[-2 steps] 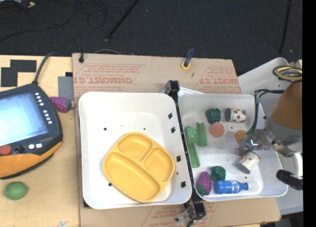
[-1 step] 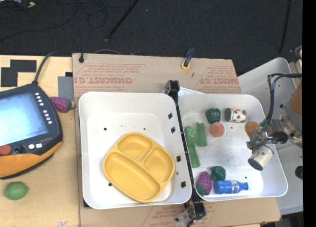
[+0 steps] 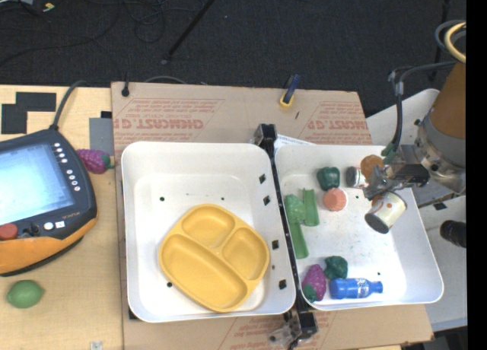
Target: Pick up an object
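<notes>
Gripper (image 3: 378,189) hangs over the right bin (image 3: 430,265) at its three o'clock edge, fingers closed round a white cup (image 3: 386,212) — tilted, lifted; pink ball (image 3: 335,200) lies just beside, toward nine o'clock; blue bottle (image 3: 354,288) at six o'clock.

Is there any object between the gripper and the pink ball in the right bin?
Nothing visible lies between them. The gripper hangs over the right bin, and the pink ball lies just to its left on bare bin floor. A white cup sits directly below the gripper, off that line.
</notes>
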Controlling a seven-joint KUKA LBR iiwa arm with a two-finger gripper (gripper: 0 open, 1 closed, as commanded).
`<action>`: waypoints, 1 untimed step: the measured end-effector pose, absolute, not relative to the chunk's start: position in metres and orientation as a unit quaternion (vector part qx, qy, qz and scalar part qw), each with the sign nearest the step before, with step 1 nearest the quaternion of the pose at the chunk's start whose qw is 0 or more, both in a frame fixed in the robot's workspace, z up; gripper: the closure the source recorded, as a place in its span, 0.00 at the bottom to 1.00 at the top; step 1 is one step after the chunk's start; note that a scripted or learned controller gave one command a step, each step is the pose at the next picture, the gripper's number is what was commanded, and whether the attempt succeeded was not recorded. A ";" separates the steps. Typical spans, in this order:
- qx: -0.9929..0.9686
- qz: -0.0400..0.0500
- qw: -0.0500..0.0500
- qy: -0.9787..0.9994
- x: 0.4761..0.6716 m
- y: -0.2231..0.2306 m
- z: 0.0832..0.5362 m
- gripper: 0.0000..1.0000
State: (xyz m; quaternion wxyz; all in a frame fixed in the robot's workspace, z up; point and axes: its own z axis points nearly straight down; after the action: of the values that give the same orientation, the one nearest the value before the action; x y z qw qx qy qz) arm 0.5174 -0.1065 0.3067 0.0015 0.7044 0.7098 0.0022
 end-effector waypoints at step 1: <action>0.704 0.000 -0.002 0.710 0.528 -0.015 0.314 1.00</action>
State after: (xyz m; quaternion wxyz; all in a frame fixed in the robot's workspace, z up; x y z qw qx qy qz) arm 0.5281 -0.0152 0.3145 -0.0019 0.7039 0.7103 0.0002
